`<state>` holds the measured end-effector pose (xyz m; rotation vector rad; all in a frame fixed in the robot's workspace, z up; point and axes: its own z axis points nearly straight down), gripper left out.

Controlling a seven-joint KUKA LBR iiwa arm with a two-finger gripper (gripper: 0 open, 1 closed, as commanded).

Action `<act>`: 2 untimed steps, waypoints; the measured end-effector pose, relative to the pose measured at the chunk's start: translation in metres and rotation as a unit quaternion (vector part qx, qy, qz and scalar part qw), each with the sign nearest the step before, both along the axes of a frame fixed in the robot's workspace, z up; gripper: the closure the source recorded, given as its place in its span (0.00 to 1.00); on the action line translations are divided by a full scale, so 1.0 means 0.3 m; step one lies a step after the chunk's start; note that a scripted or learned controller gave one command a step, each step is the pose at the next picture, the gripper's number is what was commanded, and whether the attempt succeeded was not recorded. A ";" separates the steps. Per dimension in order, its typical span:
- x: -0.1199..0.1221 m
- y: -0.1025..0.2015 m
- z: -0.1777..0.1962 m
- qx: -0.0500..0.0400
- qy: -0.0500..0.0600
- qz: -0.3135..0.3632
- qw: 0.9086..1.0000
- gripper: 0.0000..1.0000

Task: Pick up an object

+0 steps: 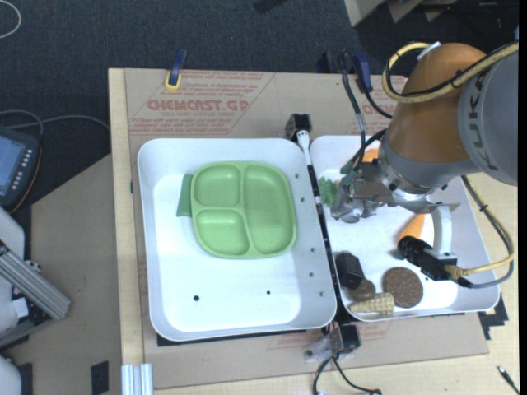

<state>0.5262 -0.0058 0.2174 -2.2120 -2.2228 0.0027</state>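
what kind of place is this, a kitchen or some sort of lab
Most likely a robotics lab or test bench, not a kitchen. A grey and orange robot arm reaches over two shallow white bins clamped to a board, loose cables trail around them, and the green divided plate looks like a practice prop.

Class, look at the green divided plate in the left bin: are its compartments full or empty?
Empty. All three compartments of the green plate show only bare green surface.

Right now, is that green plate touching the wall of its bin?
Apart. The camera view shows the green plate lying in the middle of the left bin, with bare white floor showing between it and the bin's walls on every side.
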 end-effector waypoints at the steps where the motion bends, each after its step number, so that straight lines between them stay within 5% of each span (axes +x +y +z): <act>1: -0.003 0.070 0.059 -0.001 -0.004 -0.001 1.000 1.00; 2: 0.002 0.045 0.037 -0.002 -0.001 -0.003 1.000 1.00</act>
